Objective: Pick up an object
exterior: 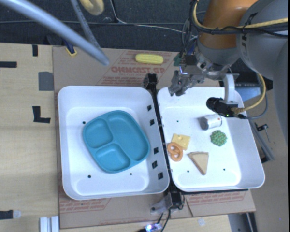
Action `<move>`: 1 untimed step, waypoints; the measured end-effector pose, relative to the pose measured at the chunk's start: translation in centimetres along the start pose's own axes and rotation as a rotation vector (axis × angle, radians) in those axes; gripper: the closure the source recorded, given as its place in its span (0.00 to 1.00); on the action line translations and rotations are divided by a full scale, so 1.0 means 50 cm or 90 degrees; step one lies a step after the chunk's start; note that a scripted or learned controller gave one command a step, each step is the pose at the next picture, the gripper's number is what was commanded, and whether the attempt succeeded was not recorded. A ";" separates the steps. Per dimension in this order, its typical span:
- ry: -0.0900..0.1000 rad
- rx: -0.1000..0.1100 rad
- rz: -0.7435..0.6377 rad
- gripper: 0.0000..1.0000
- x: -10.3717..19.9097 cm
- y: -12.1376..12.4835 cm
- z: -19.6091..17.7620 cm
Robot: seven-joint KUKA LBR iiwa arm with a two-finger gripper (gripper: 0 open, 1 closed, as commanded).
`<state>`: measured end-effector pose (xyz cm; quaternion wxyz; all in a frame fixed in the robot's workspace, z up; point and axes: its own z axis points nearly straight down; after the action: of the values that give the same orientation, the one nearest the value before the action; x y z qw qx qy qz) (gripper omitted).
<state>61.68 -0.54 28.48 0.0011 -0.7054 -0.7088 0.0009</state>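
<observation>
Nearest the camera, the right bin (251,178) carries the candidate items: bread wedge (199,161), pretzel (174,151), cheese piece (181,140), green broccoli (218,138) and small cylinder (210,122). None is lifted; the pick appears not yet begun. Tool (180,87) hangs over the bin's far left corner, apart from all items; its state cannot be determined.
</observation>
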 end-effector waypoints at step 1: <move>0.000 0.000 0.000 1.00 0.081 -0.033 0.018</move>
<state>60.02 3.52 27.61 0.0012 -0.7055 -0.7087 0.0012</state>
